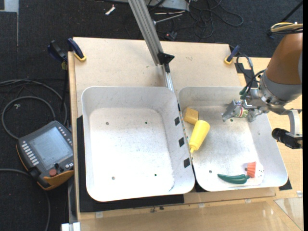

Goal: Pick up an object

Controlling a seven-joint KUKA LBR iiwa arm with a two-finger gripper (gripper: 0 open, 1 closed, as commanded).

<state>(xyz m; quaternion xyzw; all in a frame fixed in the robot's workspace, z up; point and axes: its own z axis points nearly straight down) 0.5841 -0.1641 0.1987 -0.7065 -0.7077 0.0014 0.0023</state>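
Observation:
The right bin [226, 97] holds a yellow bottle [198, 134] lying on its side near the divider, with a pale yellow block [191, 115] just above it. A green pepper-shaped toy [232, 178] and a small orange and white piece [252, 169] lie at the bin's near right corner. My gripper [234, 112] hangs over the upper right part of this bin, to the right of the yellow block and apart from every object. Nothing shows between its fingers.
The left bin [96, 105] sits beside the right one, with a divider strip [180, 138] between them. A slanted metal rail [147, 25] reaches in from the top. Yellow clamps [77, 52] hold the bench corners. A teach pendant [45, 150] lies on the floor at left.

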